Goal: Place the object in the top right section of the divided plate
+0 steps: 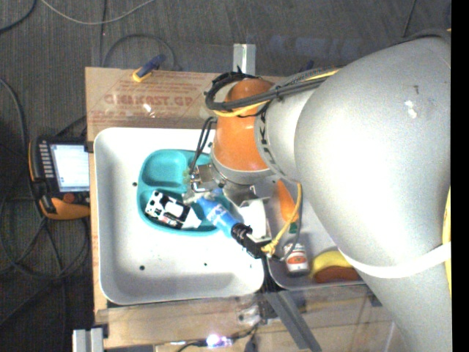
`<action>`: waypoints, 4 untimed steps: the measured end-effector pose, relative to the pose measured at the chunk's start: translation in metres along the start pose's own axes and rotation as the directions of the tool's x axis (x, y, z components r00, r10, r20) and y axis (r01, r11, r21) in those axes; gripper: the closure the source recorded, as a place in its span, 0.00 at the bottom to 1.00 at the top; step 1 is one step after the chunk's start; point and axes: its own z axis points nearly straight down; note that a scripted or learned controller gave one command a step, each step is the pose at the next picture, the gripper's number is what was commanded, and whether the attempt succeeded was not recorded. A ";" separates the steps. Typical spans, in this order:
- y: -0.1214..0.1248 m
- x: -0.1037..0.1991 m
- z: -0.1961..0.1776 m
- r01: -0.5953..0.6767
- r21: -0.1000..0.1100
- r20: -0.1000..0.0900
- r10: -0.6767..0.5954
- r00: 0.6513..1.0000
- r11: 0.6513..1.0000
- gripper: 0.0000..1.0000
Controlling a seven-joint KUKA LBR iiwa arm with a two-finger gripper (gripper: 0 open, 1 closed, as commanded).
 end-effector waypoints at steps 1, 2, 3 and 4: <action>-0.085 -0.048 -0.076 -0.162 0.052 0.026 0.161 0.987 0.985 1.00; -0.063 -0.106 -0.096 -0.060 0.052 0.020 0.059 0.998 0.997 1.00; -0.048 -0.172 -0.100 0.116 0.055 0.012 -0.117 0.993 0.992 1.00; -0.041 -0.162 -0.109 0.253 0.056 0.004 -0.254 0.967 0.966 1.00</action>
